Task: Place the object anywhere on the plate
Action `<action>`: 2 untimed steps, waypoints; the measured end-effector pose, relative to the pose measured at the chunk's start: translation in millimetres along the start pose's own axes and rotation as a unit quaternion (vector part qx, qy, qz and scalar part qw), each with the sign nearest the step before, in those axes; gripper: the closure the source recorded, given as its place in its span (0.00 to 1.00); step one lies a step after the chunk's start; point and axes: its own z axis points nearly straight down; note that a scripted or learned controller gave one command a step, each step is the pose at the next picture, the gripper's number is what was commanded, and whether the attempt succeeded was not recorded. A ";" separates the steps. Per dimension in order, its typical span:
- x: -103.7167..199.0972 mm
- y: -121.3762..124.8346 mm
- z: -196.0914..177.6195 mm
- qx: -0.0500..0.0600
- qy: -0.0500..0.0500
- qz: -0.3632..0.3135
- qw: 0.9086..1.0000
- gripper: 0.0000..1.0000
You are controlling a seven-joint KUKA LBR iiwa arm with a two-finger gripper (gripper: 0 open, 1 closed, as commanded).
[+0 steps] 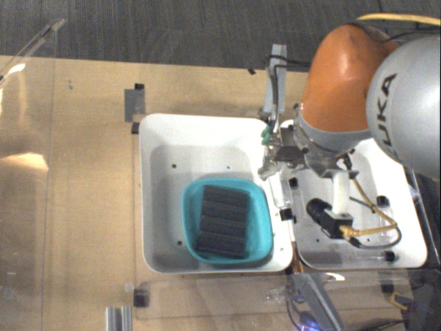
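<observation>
"In the left bin point(155, 185), what goes down first?" asks M.

"Entry 1: teal plate point(189, 209), square with rounded corners, on the bin floor toward 5 o'clock. Its rim is close to the bin's 6 o'clock and 3 o'clock walls."

"And the task's thing?"

"Entry 2: black ribbed block point(224, 221) lying flat in the middle of the plate. Its long axis runs roughly 12 to 6 and its ridges run 9 to 3. Teal shows on every side of it, so it lies wholly within the rim."

"Where is the arm?"

"Entry 3: arm point(406, 109) enters from 3 o'clock, with its orange band point(337, 81) bulking over the right bin point(406, 243). The gripper point(277, 158) sits about over the shared wall of the two bins, at 1 o'clock from the plate."

"Any contact with the block?"

"None. The gripper is well apart from the block, with bare bin floor between them."

"Is the claw open or closed?"

"Cannot tell (the wrist housing covers most of it from this angle). Logged as undetermined."

"Anything else?"

"Both bins stand side by side on the pale wooden bench point(69, 185)."
</observation>
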 end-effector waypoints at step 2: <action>5.8 31.8 106.4 0.001 0.000 -0.091 0.996 0.00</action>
